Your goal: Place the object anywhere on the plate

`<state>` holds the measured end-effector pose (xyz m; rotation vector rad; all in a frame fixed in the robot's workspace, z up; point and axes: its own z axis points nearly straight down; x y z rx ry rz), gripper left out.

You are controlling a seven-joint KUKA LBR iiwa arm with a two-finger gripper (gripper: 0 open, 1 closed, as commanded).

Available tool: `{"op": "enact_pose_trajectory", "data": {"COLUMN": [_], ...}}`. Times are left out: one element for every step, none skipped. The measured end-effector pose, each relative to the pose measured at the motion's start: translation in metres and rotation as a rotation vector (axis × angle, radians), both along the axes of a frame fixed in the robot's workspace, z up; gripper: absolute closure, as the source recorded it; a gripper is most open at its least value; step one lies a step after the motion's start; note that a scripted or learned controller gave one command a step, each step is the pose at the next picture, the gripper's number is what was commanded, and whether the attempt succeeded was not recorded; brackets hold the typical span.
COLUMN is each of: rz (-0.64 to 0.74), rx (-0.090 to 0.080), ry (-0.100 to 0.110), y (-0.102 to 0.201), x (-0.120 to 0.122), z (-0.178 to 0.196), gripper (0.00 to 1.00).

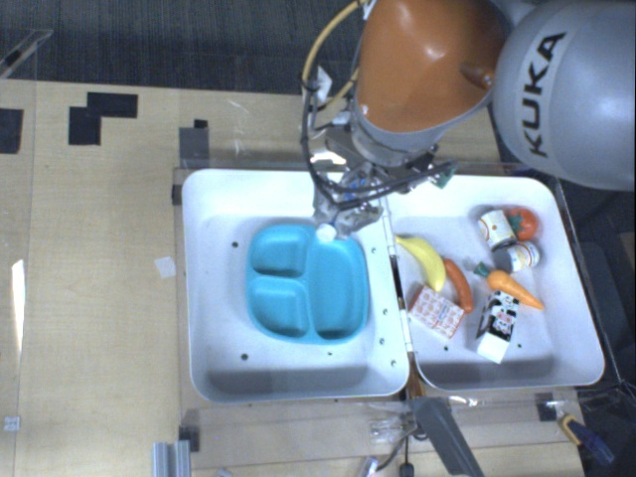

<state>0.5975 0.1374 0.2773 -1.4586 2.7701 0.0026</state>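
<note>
Overhead, tool [338, 217] hangs at blue plate's [298, 306] far right rim, finger state unclear. Left bin [214, 296] holds plate; right bin [566, 336] holds banana [422, 259], carrot [515, 289], cans.

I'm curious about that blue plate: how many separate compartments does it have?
3. The blue plate in the left bin has two smaller compartments stacked on its left side, upper and lower, and one long compartment along its right side.
</note>
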Motion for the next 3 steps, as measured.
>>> {"op": "enact_pose_trajectory", "data": {"rz": [-0.254,-0.391,-0.571], "rx": [0.002,0.002,0.001], "ry": [0.001,0.002,0.004], "y": [0.027,0.042,-0.004], "x": [0.069,-0.005,-0.073], "z": [-0.053,0.005,0.019], "gripper": [1.00,1.00,1.00]}}
